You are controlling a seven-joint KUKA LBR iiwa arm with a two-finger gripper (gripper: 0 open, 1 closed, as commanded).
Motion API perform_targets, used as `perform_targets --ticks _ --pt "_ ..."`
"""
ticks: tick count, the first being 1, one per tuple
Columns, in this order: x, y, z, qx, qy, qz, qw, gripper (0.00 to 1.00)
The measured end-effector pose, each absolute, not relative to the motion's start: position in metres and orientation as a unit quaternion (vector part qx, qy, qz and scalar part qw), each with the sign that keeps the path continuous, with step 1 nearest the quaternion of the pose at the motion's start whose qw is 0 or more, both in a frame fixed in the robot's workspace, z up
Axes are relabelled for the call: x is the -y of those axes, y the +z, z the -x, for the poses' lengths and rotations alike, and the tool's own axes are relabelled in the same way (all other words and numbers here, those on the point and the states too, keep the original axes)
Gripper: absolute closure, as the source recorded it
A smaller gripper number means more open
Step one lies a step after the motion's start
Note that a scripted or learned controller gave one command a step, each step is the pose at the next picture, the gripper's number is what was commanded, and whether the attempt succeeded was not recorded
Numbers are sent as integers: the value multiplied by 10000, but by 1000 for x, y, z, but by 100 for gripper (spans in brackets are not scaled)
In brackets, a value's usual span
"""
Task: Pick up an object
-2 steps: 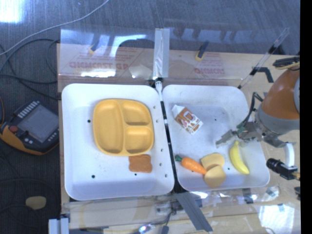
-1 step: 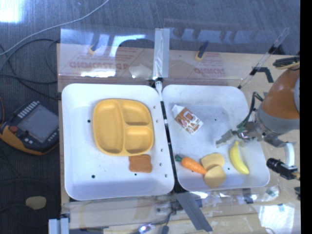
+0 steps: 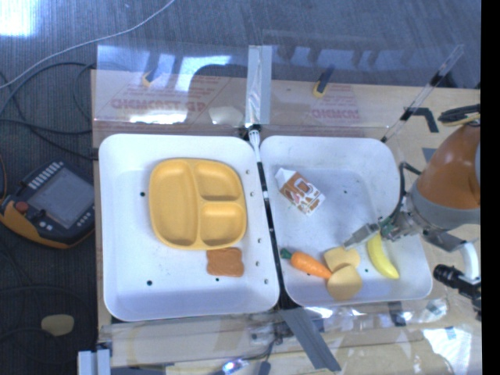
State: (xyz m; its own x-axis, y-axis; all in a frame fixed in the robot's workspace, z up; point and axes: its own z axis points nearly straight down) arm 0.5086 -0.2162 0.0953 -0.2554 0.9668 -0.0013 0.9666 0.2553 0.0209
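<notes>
In the right bin [image 3: 344,156] lie a small white and orange carton [image 3: 301,193], a carrot [image 3: 307,264], two pale yellow chunks [image 3: 343,270] and a banana [image 3: 382,257]. My gripper [image 3: 376,230] reaches in from the right and sits low over the bin's right side, just above the banana's upper end and up and to the right of the chunks. The grey arm with its orange band [image 3: 455,170] hides the bin's right rim. Nothing shows held in the gripper.
The left bin [image 3: 125,209] holds a yellow divided plate [image 3: 198,203] and a brown toast-like piece [image 3: 225,262] below it. A ridge [image 3: 266,209] separates the bins. A clear panel [image 3: 258,92] stands behind them. A pendant [image 3: 48,203] lies on the floor at left.
</notes>
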Motion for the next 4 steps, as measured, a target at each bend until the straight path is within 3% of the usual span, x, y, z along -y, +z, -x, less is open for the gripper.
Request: perform_targets --ticks 1,2,3,4 --pt "218 102 -509 -7918 65 -6107 96 100" --pt "173 217 -541 -7556 -8 -6550 5 100" --pt "173 217 -541 -7556 -10 -6550 3 0" --pt "206 94 -553 -8205 4 -5717 6 0"
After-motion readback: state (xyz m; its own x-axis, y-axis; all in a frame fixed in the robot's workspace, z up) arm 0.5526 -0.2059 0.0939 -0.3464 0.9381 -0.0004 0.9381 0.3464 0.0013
